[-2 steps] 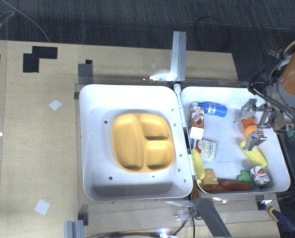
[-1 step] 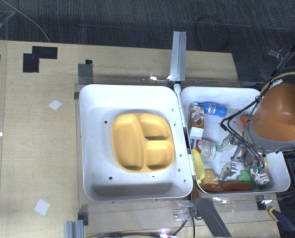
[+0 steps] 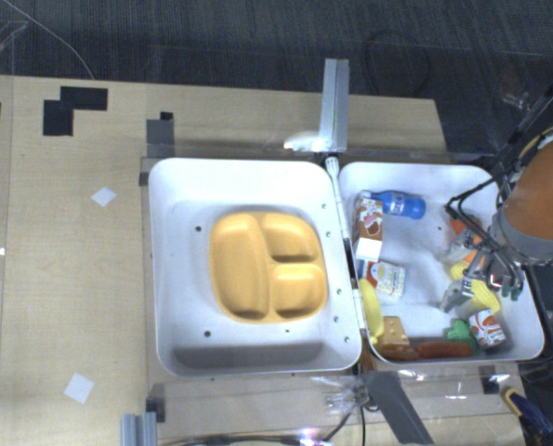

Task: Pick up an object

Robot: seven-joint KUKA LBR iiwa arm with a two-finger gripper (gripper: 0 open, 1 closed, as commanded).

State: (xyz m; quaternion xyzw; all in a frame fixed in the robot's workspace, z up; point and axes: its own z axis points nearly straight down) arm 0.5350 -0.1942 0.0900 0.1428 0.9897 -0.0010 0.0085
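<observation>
Orange-banded arm [image 3: 542,203] partly hides the claw [image 3: 469,286] over cluttered right bin [image 3: 425,173]

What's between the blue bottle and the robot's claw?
In the camera view, just bare white bin floor lies between the blue bottle and the gripper; nothing sits in that stretch.

Even overhead light is falling across the desk [image 3: 62,277], leaving it bright and pale. The left white bin [image 3: 178,249] is showing soft grey shadows along its lower inner wall. The dark floor above is staying dim. Fine detail is looking slightly soft and grainy.
</observation>
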